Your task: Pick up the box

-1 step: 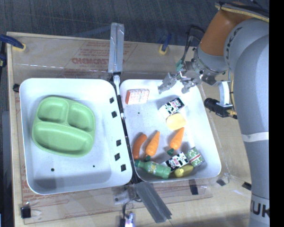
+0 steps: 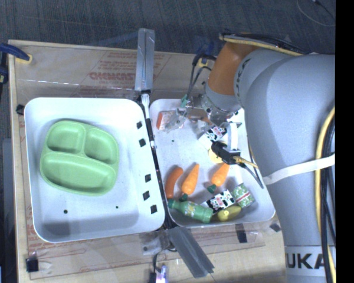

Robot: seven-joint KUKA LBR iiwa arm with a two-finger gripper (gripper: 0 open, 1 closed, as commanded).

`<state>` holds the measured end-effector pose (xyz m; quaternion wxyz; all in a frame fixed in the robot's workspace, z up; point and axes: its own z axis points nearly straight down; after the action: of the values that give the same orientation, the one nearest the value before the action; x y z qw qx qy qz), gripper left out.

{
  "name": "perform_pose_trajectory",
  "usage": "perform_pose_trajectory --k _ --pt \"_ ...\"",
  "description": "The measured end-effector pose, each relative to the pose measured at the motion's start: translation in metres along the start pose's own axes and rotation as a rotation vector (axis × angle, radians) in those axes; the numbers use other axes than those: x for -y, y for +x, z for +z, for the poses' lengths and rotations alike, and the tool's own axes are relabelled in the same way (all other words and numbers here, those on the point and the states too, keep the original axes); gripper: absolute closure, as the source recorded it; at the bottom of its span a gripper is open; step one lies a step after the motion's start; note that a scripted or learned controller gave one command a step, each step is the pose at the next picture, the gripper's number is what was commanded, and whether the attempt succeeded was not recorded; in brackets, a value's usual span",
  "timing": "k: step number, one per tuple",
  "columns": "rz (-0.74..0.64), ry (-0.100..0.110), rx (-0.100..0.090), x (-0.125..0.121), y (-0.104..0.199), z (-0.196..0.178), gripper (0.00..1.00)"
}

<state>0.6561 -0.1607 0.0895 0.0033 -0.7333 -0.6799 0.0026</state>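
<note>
A small box with a black-and-white cow pattern (image 2: 220, 201) lies near the front of the right bin (image 2: 165, 158), among other items. A second cow-patterned piece (image 2: 215, 134) shows just below the arm's wrist; I cannot tell what it is. My gripper (image 2: 186, 114) is low at the far end of the right bin, well away from the front box. A small orange-red item (image 2: 160, 120) lies just to its left.
Three carrots (image 2: 190, 178) lie mid-bin, with a green bottle (image 2: 192, 210), a yellow piece (image 2: 229, 213) and a green carton (image 2: 244, 194) at the front. The left bin (image 2: 35, 217) holds a green divided tray (image 2: 79, 156). The arm covers the right bin's right side.
</note>
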Motion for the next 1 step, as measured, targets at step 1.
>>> perform_pose_trajectory --k 1 --pt "0.046 -0.001 0.000 0.0289 0.0093 -0.0287 0.00"
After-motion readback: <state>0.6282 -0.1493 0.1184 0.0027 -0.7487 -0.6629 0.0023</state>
